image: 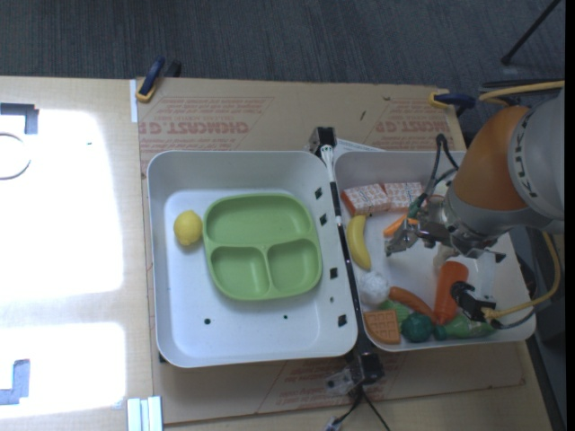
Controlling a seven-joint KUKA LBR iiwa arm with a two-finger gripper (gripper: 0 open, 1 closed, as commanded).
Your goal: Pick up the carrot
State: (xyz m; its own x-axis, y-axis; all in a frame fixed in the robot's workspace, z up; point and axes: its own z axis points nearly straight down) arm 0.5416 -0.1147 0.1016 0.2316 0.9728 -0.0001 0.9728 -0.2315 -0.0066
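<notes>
An orange carrot [449,291] lies upright along the right part of the right bin [514,287], its top just under the arm's wrist. My gripper [406,233] hangs over the middle of that bin, up and left of the carrot and apart from it. A small orange piece [393,225] shows right at the gripper's tip; whether it is held is unclear. A second orange-red piece [411,299] lies slanted to the left of the carrot.
The right bin also holds a banana [359,241], a snack box [382,195], a white lump [373,285], a waffle-like piece [383,326] and green toys [419,329]. The left bin [171,312] holds a green divided plate [263,245] and a lemon [188,228].
</notes>
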